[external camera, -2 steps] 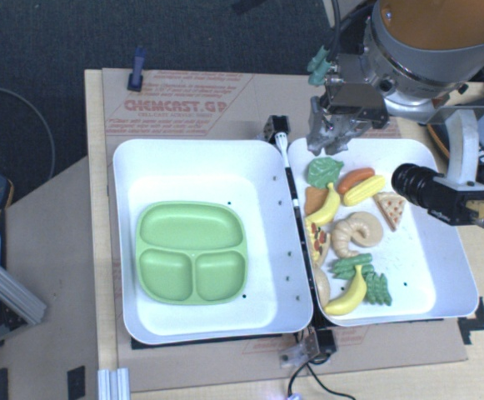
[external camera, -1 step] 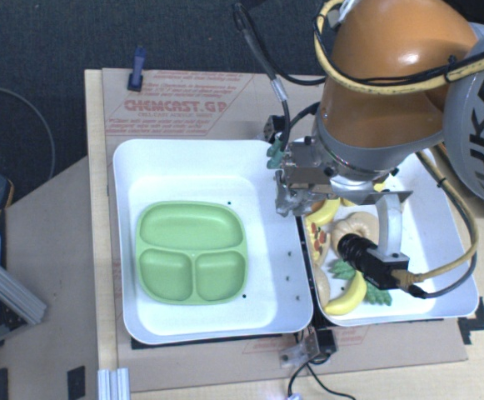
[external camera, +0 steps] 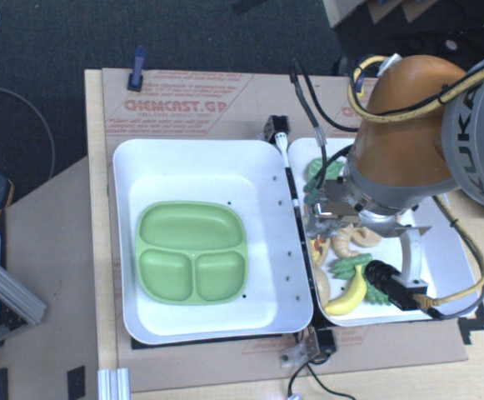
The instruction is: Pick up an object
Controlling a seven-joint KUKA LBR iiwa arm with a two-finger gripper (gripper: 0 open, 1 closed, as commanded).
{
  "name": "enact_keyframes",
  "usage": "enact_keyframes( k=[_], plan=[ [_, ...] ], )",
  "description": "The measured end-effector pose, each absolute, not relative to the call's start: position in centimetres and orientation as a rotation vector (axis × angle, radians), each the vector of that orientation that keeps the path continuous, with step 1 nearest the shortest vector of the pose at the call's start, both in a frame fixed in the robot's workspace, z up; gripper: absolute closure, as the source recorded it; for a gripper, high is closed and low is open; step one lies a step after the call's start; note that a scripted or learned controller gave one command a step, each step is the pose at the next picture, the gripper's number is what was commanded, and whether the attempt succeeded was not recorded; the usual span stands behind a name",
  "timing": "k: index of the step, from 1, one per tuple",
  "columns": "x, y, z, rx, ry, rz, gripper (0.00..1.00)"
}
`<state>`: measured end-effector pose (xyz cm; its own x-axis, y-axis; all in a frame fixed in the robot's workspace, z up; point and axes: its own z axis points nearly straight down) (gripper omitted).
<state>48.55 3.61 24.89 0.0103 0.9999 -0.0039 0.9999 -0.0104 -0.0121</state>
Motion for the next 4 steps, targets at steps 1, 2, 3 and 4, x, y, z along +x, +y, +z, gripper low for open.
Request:
enact_keyframes(
  k=[1,2,3,4],
  plan=[
    [47.8,6.3,22.1,-2.216,-2.219,0.007,1.00],
    [47.8,0.7,18.2,-2.227,-2.210,0.010,1.00],
    [47.9,1.1,19.5,-2.224,-2.219,-0.001,1.00],
    [48.9,6.4,27.8,-2.217,-2.233,-0.013,1.00]
  ],
)
